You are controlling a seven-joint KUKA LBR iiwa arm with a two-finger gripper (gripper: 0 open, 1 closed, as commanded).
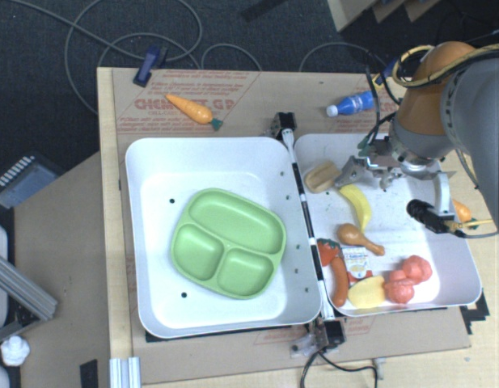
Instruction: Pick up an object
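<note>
My gripper (pixel 369 170) hangs low over the back of the right bin (pixel 467 257), between a tan bread piece (pixel 320 176) and the upper end of a yellow banana (pixel 358 205). Nothing is visibly held in it. Nearer the front of the same bin lie a brown drumstick (pixel 360 238), a small printed packet (pixel 356 259), an orange-red sausage (pixel 338 280), a yellow lemon (pixel 366 293) and a red berry cluster (pixel 408 277). A small orange piece (pixel 462 211) sits by the bin's right wall.
The left bin (pixel 152 168) holds a green divided plate (pixel 227 242). On the bench behind the bins lie a toy carrot (pixel 192 109), a blue bottle (pixel 352 104) and a blue clip (pixel 148 65). The arm (pixel 443 95) covers the right bin's back right corner.
</note>
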